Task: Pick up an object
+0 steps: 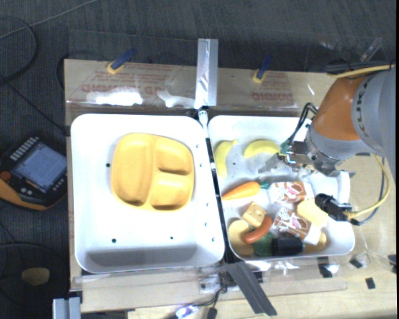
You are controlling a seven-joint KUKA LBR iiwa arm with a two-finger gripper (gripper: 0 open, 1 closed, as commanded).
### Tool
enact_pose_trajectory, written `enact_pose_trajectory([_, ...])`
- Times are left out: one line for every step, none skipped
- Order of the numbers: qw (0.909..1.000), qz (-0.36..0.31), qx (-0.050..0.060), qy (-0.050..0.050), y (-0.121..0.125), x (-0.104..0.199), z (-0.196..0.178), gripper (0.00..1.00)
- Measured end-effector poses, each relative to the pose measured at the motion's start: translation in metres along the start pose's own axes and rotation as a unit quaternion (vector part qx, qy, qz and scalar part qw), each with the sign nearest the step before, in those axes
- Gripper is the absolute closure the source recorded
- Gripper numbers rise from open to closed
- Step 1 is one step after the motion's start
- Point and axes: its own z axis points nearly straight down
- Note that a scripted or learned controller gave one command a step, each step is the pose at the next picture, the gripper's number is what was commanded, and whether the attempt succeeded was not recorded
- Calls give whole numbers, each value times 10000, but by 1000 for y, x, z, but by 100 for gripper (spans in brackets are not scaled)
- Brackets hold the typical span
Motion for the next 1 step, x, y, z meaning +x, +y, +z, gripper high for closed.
enact_pose_trajectory([9915, -1298, -41, -23, 48, 69, 20, 0])
